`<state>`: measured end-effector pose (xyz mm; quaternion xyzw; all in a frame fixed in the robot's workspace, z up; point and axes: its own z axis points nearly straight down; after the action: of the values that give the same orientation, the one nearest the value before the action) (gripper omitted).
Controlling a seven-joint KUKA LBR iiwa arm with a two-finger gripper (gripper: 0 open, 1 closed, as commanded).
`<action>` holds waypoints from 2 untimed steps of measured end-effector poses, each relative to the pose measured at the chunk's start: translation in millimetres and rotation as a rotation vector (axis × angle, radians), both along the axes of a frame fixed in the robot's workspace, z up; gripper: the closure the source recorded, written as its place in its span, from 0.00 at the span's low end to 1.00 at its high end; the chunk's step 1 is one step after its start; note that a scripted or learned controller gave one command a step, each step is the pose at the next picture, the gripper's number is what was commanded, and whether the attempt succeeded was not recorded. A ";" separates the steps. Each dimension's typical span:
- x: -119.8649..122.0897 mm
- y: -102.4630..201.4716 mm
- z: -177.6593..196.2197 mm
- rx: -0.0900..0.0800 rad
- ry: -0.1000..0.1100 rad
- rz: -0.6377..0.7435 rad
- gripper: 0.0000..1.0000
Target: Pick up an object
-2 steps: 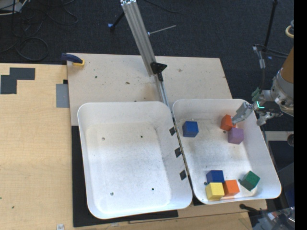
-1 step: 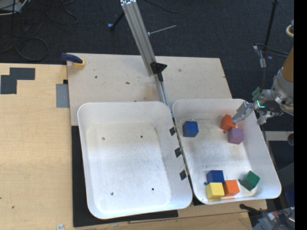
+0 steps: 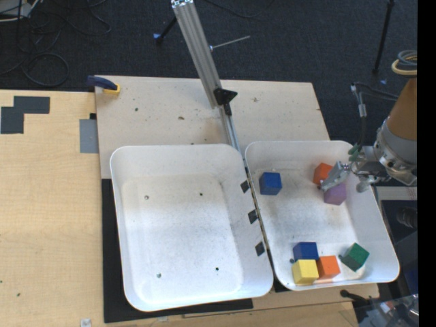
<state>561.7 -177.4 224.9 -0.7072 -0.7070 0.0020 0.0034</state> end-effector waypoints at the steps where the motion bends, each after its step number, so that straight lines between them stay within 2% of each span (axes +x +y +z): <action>1: 0.5 -2.1 -44.4 0.000 0.000 0.000 0.00; 2: 1.1 0.4 -109.1 0.001 0.002 -0.002 0.00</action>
<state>562.8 -176.9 115.8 -0.7078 -0.7064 0.0023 0.0045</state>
